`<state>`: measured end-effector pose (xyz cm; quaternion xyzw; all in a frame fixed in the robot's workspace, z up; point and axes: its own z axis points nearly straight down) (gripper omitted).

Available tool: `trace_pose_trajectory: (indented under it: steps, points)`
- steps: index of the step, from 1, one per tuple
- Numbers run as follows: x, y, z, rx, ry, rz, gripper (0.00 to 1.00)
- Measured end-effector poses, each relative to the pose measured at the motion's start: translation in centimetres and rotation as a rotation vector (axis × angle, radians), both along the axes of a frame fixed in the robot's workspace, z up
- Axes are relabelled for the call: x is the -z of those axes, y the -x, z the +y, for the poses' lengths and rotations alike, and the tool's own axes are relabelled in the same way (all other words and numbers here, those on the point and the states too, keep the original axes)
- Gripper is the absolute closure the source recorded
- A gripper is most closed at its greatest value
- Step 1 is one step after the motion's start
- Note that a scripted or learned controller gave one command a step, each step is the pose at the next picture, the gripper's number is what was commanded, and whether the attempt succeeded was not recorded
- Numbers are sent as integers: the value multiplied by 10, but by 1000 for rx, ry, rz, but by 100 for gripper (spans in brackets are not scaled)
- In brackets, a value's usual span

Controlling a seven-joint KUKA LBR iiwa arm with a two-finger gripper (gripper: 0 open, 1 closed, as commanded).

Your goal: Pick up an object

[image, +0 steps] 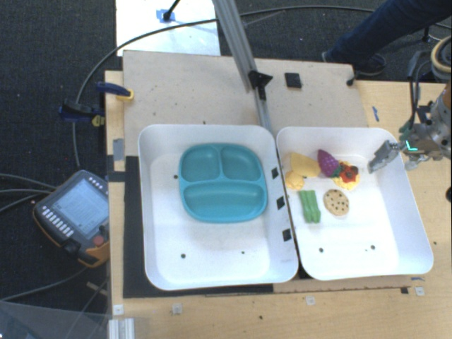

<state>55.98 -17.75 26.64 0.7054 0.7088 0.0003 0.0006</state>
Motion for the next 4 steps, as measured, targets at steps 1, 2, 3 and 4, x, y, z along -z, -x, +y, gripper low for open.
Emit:
trace_pose_trajectory:
  steps: [1,2,3,4]
  points:
    - [0,0,0,0,0,-1,0]
    - [55,-7,-7,4,-1,4,0]
    - [98,-5,-12,4,0,3,0]
    - [141,-6,-7,3,-1,3,0]
